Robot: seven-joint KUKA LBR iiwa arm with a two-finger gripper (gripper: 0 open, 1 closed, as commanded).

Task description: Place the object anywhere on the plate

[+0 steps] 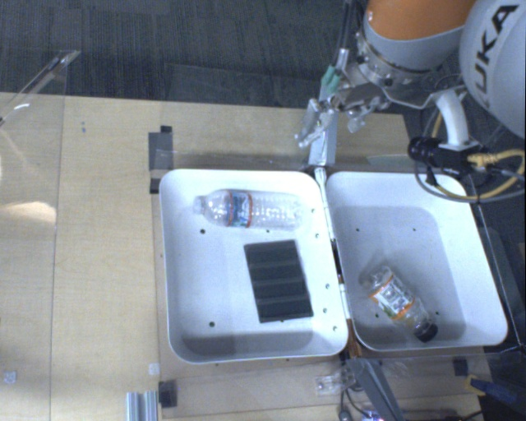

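The camera view looked down on a pale wooden desk (90,271) carrying two shallow white bins side by side. In the left bin (185,321) a clear plastic water bottle (249,209) with a red and blue label lay on its side near the bin's far edge, its length running along that edge. Just on the near side of it, apart from it, a flat black ridged plate (279,280) lay on the bin floor, roughly at the middle and slightly skewed to the bin's walls. In the right bin (485,279) a second, crumpled clear bottle (398,303) with an orange and white label and a dark cap lay slantwise toward the bin's near edge, its cap pointing at the near right corner.

The tool (318,141) hung above the far edge of the desk, over the spot where the two bins' far corners met, and outside both bin floors. Its metal fingers (311,131) pointed downward and nothing was seen between them; they touched neither bottle nor the plate. How far apart the fingers stood could not be told from this angle. Behind it the grey arm (493,49) with its orange band (415,18) reached in from the far right corner.
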